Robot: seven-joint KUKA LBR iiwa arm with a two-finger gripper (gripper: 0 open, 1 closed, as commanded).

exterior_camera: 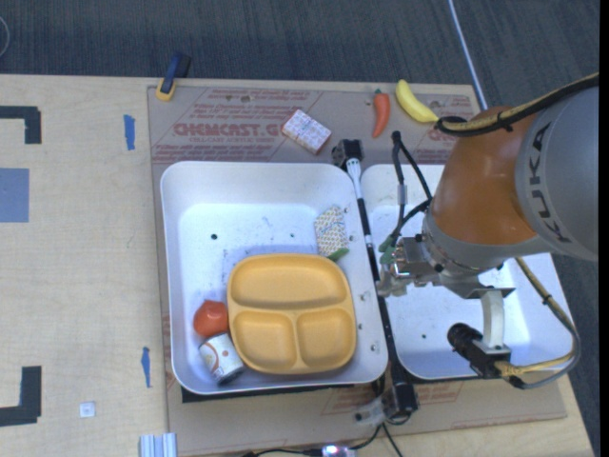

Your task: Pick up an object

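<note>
The arm (504, 184) hangs over the right bin (419, 350), its orange band and grey wrist covering most of that bin, and the gripper (404, 269) sits low near the bin's left wall, close to the divide between the two bins. I cannot tell from this view how the gripper is set or whether anything is in it, since the wrist hides its working end. My reading is that the task is at the reach stage: nothing is seen lifted, and the arm is over a bin whose visible floor is bare white. The things worth picking lie in the left bin (190, 217). A yellow divided tray (290, 312) fills much of its lower half; an orange-red ball (209, 318) lies against the tray's left edge, and a small can (221, 355) lies on its side just below the ball, touching the tray's corner. A small patterned packet (330, 229) rests near the bin's right wall, just above the tray. Outside the bins, on the board behind them, lie a yellow banana (415, 102), a red pepper (381, 113) and a small printed box (304, 130). The next move probably calls for a shift leftward over the wall between bins, then a descent on something small and free-standing; the packet is nearest, while the broad tray looks hard for two fingers to span.
</note>
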